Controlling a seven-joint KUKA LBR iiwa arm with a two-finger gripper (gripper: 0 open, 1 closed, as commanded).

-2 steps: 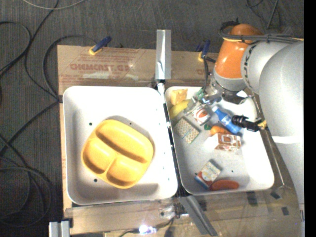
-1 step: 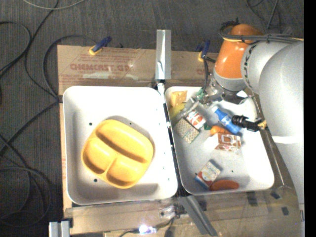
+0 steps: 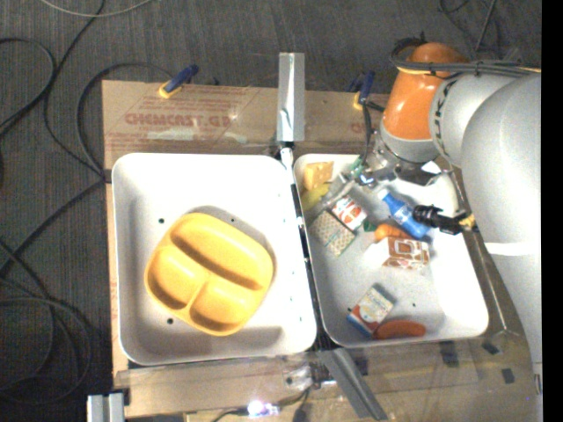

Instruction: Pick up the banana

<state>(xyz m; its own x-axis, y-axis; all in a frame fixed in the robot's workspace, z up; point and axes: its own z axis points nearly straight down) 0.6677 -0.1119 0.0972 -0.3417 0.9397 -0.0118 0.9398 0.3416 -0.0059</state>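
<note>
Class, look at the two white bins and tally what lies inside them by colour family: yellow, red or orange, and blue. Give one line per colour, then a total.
Yellow: 2, the divided tray and the banana
Red or orange: 4, two red-and-white packets, an orange piece, a red sausage
Blue: 2, the bottle and a small box
Total: 8

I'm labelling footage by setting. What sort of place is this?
Likely a robotics lab bench: a grey arm over two white bins, loose cables on the floor.
</note>
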